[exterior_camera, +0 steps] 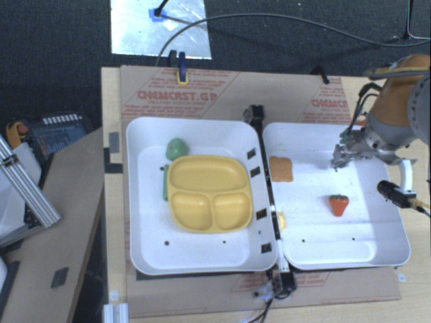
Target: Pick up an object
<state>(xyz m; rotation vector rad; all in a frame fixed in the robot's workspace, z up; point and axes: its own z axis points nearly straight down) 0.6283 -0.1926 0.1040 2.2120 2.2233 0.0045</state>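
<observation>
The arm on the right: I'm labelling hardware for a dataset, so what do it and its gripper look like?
The arm has rounded grey segments with a broad orange band above the wrist. Below that sits a pale grey wrist housing leading to a small metallic gripper over the right bin. Thin dark cables loop beside the wrist, and a black cylindrical fitting sticks out lower down.

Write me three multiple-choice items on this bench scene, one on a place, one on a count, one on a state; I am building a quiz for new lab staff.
1. Where does the small red-orange strawberry-shaped toy lie?
A. left white bin
B. right white bin
C. on the cardboard

2. How many compartments has the yellow plastic divided plate?
A. two
B. three
C. five

3. How does the green object stand to the yellow plate?
A. partly hidden under its edge
B. lying in a compartment
C. in the other bin

Answers: 1 B, it lies on the right bin's floor; 2 B, one wide section above two smaller; 3 A, the plate covers part of it.
</observation>
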